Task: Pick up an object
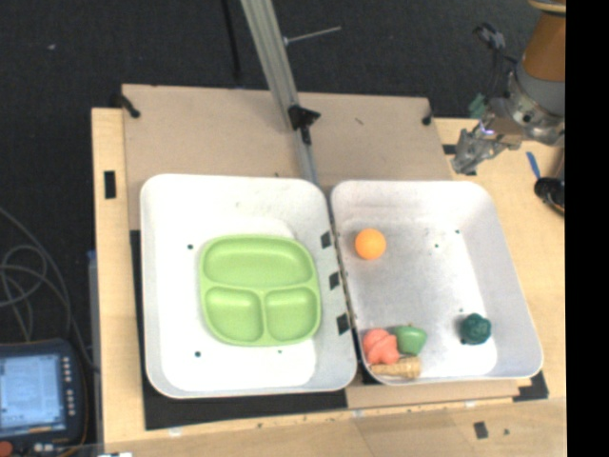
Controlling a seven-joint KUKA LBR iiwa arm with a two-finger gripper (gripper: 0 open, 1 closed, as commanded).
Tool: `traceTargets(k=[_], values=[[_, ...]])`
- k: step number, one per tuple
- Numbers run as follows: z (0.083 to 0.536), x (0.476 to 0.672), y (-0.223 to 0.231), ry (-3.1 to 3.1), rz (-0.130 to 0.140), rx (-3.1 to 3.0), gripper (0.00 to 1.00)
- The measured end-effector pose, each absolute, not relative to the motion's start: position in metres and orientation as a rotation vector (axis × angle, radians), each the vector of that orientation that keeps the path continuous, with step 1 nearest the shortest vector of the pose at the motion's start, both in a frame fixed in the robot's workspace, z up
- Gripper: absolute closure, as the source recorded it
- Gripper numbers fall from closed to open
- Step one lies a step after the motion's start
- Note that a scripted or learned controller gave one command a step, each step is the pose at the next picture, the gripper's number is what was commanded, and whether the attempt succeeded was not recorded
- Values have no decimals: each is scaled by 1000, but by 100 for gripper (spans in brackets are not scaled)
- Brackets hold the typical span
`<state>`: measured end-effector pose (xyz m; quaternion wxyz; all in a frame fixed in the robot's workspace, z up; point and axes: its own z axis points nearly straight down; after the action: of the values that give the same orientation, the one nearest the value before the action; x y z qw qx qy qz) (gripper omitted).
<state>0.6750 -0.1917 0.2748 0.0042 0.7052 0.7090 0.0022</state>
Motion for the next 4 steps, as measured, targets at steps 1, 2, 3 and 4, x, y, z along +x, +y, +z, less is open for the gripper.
traceTargets(k=[1, 2, 3, 4], values=[[278, 650, -139, 2228, 2, 2214, 100], [264, 637, -86, 2229, 0, 2215, 100], [269, 614, -40, 2230, 2, 2214, 100], [252, 594, 11, 2230, 0, 2215, 100]])
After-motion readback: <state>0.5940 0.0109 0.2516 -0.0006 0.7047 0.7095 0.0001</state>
